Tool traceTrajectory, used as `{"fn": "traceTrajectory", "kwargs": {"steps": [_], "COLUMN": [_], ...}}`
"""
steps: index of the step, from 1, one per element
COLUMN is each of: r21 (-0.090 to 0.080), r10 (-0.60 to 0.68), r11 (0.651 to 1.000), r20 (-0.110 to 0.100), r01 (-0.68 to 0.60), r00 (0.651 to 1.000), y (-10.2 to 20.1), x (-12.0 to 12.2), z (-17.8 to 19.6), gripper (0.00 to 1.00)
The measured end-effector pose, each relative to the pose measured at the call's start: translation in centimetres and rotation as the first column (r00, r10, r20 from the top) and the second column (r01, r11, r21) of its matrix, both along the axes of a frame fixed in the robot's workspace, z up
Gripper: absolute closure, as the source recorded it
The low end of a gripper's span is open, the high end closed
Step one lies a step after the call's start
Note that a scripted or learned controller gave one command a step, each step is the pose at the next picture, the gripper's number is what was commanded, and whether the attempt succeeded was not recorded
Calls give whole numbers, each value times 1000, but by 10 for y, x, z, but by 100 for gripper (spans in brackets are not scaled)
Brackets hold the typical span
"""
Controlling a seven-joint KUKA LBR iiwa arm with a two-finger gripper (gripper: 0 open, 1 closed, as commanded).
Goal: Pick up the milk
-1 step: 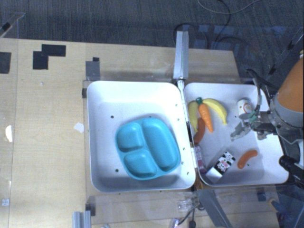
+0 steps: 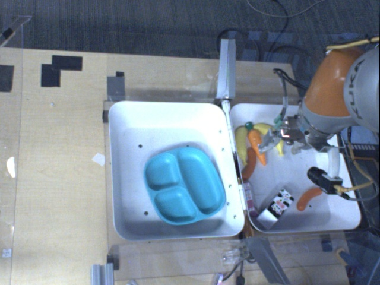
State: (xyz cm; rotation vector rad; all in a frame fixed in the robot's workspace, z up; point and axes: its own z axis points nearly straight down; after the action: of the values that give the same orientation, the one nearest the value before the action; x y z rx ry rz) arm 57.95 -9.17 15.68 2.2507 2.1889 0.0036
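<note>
**Gripper over the food, milk lying apart**

The gripper hangs in the right bin at about eleven o'clock — whether its fingers are spread or closed I cannot tell. Just beside it lie a carrot and a banana. The milk lies at six o'clock, well apart. The left bin holds a blue tray.

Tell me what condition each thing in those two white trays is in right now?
Milk carton: lying on its side in the right bin, not held.
Blue divided plate: flat in the left bin, compartments bare.
Carrot: lying near the right bin's left wall.
Banana: lying beside the carrot.
Orange sausage: lying near the milk carton.
End effector: above the right bin, over the carrot area.
</note>
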Motion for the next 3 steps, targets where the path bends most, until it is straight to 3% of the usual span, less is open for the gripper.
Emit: {"fn": "traceTrajectory", "kwargs": {"steps": [1,2,3], "r21": [0,1,0], "r10": [-50,-100,-62], "r11": [999,995,998], "r20": [9,3,-1], "r01": [50,100,62], "r00": [999,995,998], "y": [-5,43,-13], "x": [35,-23,-92], "z": [-68,49,-48], "gripper": [0,0,0]}}
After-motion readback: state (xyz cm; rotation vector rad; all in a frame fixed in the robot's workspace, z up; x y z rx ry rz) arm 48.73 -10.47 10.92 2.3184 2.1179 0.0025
